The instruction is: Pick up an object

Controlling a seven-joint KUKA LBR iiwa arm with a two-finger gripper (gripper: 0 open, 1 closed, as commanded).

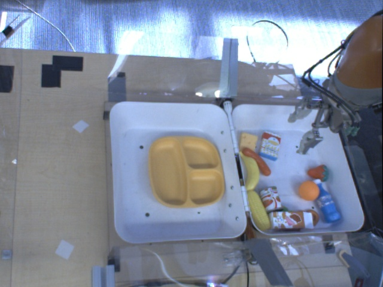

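The right bin (353, 187) holds several small items: a yellow block (248, 141), a small carton (270, 145), a red sausage (256, 161), a banana (251, 174), a corn cob (258, 210), a can (270, 197), a lying bottle (292, 220), an orange (309, 191), a red strawberry-like piece (318, 173) and a blue bottle (328, 204). My gripper (303, 128) hangs over the bin's upper right part, right of the carton and above the orange. Its fingers stand apart, open, with nothing between them.
The left bin (128, 160) carries a yellow divided plate (185, 171). A metal post (229, 67) stands behind the divider between the bins. The wooden bench (54, 178) spreads to the left. The arm's orange band (362, 55) fills the upper right.
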